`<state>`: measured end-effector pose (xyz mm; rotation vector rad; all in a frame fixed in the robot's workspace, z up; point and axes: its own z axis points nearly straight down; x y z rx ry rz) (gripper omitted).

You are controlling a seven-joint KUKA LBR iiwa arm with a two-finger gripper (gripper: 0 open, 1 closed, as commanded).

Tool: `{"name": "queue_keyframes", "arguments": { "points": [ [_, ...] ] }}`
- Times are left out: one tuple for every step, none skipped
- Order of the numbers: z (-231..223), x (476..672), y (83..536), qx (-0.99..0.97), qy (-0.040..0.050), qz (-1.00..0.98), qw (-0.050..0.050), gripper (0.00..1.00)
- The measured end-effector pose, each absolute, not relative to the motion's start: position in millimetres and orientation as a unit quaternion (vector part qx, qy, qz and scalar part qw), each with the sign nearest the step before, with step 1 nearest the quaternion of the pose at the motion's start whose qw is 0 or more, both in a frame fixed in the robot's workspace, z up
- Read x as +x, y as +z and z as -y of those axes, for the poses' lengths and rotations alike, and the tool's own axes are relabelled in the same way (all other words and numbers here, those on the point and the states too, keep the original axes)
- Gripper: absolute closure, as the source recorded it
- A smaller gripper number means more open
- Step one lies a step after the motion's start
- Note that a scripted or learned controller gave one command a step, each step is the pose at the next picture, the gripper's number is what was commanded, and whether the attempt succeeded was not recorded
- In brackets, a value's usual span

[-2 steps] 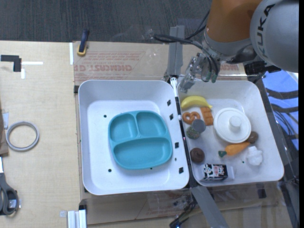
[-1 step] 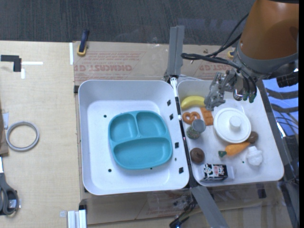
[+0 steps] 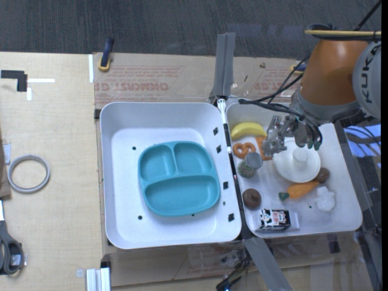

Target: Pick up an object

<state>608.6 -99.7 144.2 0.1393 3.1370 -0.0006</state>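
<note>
Camera view | arm (image 3: 330,59) reaching from right, wrist down over right bin (image 3: 345,214) | jaws (image 3: 276,139): cannot tell

Divided plate (image 3: 179,178) in left bin (image 3: 115,180), banana (image 3: 248,129) in right bin (image 3: 345,217)

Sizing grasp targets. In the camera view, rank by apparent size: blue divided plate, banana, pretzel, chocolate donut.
1. blue divided plate, by far the largest.
2. banana, though the gripper hides part of it.
3-4. pretzel and chocolate donut look about alike; not ranking them.
</note>
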Motion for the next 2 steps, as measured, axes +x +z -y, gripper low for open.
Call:
{"name": "queue_keyframes", "arguments": {
  "points": [
    [100,608.9,145,0.044,-0.0002,-0.999,0.002,0.0],
    [105,639.4,98,0.178,-0.0008,-0.984,-0.003,0.0]
  ]
}}
